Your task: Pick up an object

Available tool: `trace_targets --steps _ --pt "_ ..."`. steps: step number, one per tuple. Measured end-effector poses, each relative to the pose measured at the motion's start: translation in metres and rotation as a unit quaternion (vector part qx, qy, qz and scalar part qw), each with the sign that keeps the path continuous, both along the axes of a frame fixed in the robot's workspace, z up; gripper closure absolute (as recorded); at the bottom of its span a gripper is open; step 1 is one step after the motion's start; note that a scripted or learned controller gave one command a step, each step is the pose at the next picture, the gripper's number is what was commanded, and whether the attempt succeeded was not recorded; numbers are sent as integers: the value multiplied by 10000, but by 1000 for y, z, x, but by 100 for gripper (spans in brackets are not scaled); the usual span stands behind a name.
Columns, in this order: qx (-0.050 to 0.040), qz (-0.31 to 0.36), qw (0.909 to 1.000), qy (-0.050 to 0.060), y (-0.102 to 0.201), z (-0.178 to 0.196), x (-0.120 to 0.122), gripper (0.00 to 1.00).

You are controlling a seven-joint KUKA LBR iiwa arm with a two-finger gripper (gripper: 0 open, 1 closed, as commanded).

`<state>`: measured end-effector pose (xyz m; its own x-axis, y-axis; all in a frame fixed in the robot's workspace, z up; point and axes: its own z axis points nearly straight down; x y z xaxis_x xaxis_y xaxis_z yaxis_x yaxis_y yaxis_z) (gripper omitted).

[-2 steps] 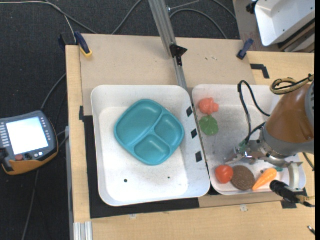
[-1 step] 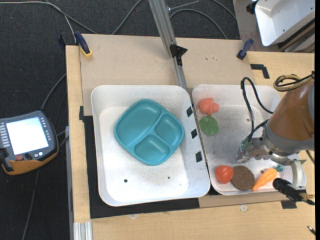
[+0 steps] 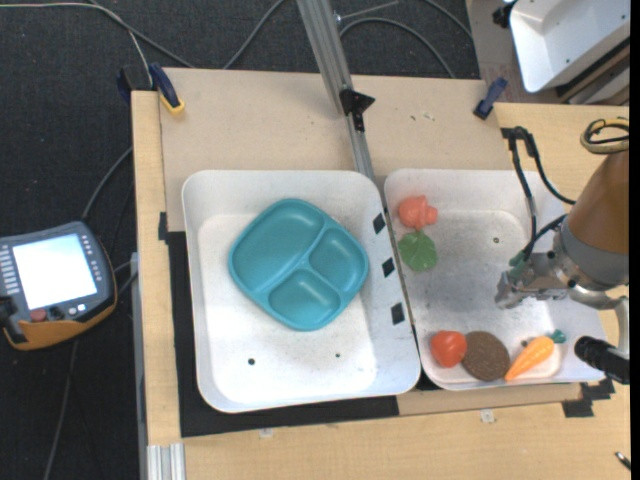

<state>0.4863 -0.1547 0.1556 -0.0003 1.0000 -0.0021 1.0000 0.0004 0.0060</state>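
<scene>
Near edge of right bin (image 3: 470,193): carrot (image 3: 532,356), brown disc (image 3: 486,355), red tomato (image 3: 449,347) in row — small toy food, likely light, stiff plastic, smooth and a bit slippery. Best hold: across carrot's narrow body or tomato's middle. Gripper (image 3: 522,286) low over bin floor just above carrot — cannot tell opening, nothing seen held. Farther: green piece (image 3: 418,252), orange-red piece (image 3: 416,212).

A handheld control pendant (image 3: 52,286) with a lit screen lies on dark carpet left of the bench (image 3: 260,118).
</scene>
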Motion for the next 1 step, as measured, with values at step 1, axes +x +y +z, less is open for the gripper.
trace_targets --steps 1 --pt "4 7 10000 2 4 45 -3 100"
